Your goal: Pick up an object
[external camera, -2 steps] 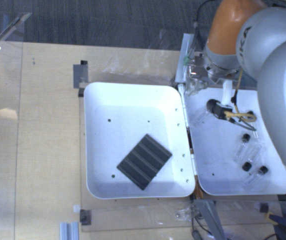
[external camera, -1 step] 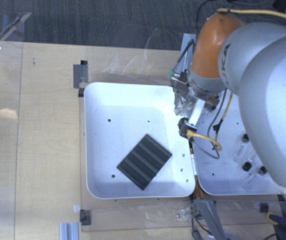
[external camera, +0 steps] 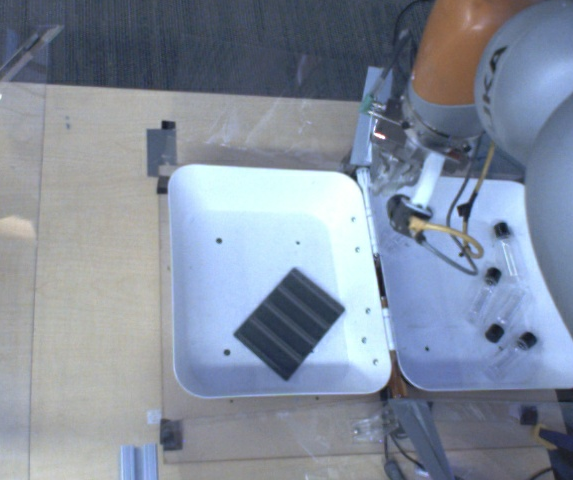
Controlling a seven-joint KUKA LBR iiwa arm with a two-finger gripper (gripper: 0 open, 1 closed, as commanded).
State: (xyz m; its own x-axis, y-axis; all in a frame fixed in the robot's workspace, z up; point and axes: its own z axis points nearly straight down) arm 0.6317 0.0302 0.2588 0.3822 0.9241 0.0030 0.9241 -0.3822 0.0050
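Observation:
A dark grey ribbed rectangular pad (external camera: 290,323) lies flat and turned diagonally in the lower middle of the left white bin (external camera: 196,268). Several small clear pieces with black caps (external camera: 497,303) are scattered on the right side of the right bin (external camera: 436,353). My gripper (external camera: 403,176) hangs under the orange band (external camera: 456,38), over the upper left corner of the right bin, close to the wall between the two bins. It is well away from the dark pad and from the capped pieces. Nothing shows in its grasp.
A yellow and black cable (external camera: 446,238) loops below the gripper over the right bin. The large grey arm (external camera: 556,118) covers the right bin's far right side. Black brackets (external camera: 163,148) sit at the left bin's corners on the wooden bench.

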